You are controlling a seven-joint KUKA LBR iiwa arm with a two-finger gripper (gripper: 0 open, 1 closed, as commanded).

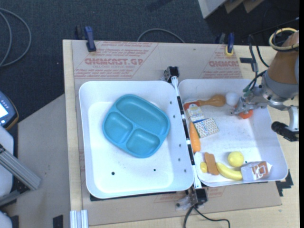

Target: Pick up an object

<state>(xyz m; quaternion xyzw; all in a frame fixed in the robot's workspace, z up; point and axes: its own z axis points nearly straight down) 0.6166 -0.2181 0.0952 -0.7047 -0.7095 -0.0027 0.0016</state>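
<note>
The gripper [245,107] hangs low in the right bin [266,141], over a small red object [245,114]. Its grip cannot be told. A banana [224,170] lies near the bin's front wall.

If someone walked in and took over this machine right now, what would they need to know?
Gripper: low over the back of the right white bin, beside a small orange-red object. Whether it is open or shut cannot be told; nothing is visibly held.
Right bin also has: a yellow banana, a yellow lemon-like ball, an orange carrot, a small white and blue packet, a white and orange carton.
Left white bin: a blue divided plastic plate.
Done: nothing visibly picked up.
Left: grasp one object and lift it.
</note>
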